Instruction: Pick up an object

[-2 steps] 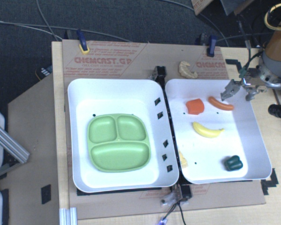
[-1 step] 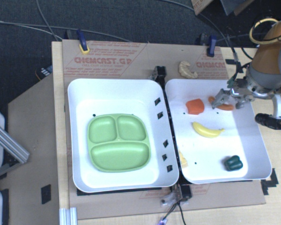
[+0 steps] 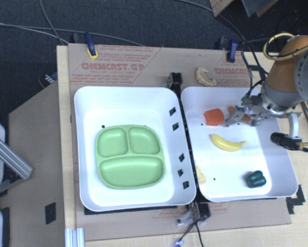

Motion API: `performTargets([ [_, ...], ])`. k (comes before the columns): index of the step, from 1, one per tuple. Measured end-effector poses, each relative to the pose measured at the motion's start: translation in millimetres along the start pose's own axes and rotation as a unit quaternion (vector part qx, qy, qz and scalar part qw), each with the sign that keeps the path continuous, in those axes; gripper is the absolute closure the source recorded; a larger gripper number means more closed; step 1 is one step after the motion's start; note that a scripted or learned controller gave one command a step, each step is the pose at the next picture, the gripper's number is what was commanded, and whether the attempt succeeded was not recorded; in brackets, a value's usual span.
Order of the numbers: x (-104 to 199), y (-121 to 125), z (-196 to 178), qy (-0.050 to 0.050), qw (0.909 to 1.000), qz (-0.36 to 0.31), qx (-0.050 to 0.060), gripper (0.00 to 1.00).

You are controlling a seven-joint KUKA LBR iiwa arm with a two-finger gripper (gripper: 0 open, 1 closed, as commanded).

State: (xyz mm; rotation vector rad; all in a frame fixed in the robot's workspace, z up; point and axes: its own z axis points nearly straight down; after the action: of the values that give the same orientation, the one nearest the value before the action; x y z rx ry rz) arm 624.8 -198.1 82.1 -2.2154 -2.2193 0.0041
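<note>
The right bin [image 3: 277,158] holds an orange block [image 3: 214,117] near its back left, a yellow banana [image 3: 227,142] in the middle and a dark green object [image 3: 255,179] near the front. My gripper [image 3: 237,115] hangs low in the back of this bin, just right of the orange block and above the banana. Nothing shows between its fingers. The left bin [image 3: 87,138] holds a green divided plate [image 3: 130,155].
A beige scrap [image 3: 205,76] lies on the cardboard behind the right bin. Blue clamps [image 3: 91,49] [image 3: 231,49] hold the board's back edge. Black clips [image 3: 177,138] line the divide between bins. Cables run along the right side near the arm [image 3: 287,81].
</note>
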Motion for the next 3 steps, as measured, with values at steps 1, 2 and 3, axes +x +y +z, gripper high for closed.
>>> performTargets([
  [1,0,2,-15,-0.001,1.0,-0.001,-0.004,1.0],
  [2,-8,9,-74,-0.002,1.0,0.0,-0.006,1.0],
  [3,-18,9,-125,-0.003,1.0,0.001,-0.007,1.0],
])
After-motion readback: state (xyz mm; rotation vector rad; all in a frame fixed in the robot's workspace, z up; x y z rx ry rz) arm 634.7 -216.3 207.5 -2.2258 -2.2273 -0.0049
